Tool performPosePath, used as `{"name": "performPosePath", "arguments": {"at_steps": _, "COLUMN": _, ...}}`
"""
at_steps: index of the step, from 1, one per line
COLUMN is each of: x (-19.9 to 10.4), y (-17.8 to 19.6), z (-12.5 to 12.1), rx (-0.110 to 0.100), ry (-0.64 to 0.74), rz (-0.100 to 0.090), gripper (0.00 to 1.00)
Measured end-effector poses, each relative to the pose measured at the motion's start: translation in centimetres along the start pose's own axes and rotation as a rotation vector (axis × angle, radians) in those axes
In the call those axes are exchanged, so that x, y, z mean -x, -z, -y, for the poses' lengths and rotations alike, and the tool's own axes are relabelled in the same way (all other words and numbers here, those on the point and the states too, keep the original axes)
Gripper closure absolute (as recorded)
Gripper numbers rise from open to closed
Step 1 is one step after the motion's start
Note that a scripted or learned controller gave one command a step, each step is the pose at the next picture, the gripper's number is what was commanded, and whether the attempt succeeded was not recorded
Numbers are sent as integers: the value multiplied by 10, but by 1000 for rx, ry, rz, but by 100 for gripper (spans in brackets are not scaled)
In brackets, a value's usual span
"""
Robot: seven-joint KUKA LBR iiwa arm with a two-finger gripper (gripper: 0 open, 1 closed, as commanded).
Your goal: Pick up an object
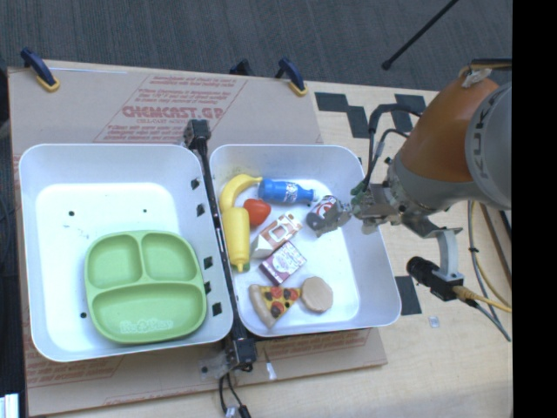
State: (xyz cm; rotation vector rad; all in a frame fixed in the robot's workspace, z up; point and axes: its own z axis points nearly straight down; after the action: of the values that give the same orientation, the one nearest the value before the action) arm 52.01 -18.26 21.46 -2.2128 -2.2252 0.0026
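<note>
The right bin (pixel 376 279) holds a banana (pixel 233 190), a yellow bottle (pixel 238 238), a blue bottle (pixel 285 191), a red piece (pixel 257 211), two small boxes (pixel 280 246), a pizza slice (pixel 273 300) and a round cookie (pixel 317 294). My gripper (pixel 337 217) reaches in from the right, low over the bin's right half. Its tip is right at a small red, white and dark can (pixel 321 211). Whether the can is held is not visible.
The left bin (pixel 52 190) holds a green divided plate (pixel 145 286). Black clips line the shared wall between the bins (pixel 209 207). A cardboard sheet (pixel 165 103) lies behind the bins. Cables trail at the bench's right.
</note>
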Motion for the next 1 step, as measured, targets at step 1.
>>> {"name": "performPosePath", "arguments": {"at_steps": 1, "x": 0, "y": 0, "z": 0, "rx": 0, "ry": 0, "rz": 0, "gripper": 0}}
